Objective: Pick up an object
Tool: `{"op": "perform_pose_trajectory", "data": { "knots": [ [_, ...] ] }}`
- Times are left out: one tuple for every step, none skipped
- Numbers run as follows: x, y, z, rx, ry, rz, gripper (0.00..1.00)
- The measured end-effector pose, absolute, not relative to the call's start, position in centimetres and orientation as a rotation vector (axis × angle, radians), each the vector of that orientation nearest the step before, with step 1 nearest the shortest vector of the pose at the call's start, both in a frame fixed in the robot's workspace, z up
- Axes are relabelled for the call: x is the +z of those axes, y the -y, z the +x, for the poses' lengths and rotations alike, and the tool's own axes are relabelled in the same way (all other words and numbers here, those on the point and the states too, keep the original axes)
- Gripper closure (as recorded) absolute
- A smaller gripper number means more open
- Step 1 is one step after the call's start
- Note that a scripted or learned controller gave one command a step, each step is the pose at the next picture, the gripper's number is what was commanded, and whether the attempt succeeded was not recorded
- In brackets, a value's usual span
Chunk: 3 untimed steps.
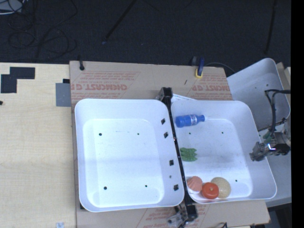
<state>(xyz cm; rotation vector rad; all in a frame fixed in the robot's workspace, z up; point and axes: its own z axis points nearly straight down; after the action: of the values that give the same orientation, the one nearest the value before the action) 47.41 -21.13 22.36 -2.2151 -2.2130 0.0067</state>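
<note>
The right white bin (260, 127) holds several small things. A blue bottle (189, 120) lies on its side near the bin's far left corner. A small green object (188, 154) rests by the divider (174, 146) around the middle. In the near left corner three round things sit close together: a pink one (194, 183), a red one (210, 190) and a tan one (222, 186).
The left white bin (80, 151) stands beside the right one on a cardboard sheet (118, 82). A small dark piece of hardware with cables (268, 148) sits at the right bin's right rim. A white sheet (259, 80) rises behind the far right corner.
</note>
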Motion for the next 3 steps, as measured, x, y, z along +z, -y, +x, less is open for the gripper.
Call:
{"op": "perform_pose_trajectory", "data": {
  "knots": [
    [33.6,21.4,48.2,-0.006,2.23,-2.226,1.0],
    [24.7,21.2,49.8,0.005,2.216,-2.216,1.0],
    [30.1,21.4,53.5,-0.001,2.226,-2.221,1.0]
  ]
}}
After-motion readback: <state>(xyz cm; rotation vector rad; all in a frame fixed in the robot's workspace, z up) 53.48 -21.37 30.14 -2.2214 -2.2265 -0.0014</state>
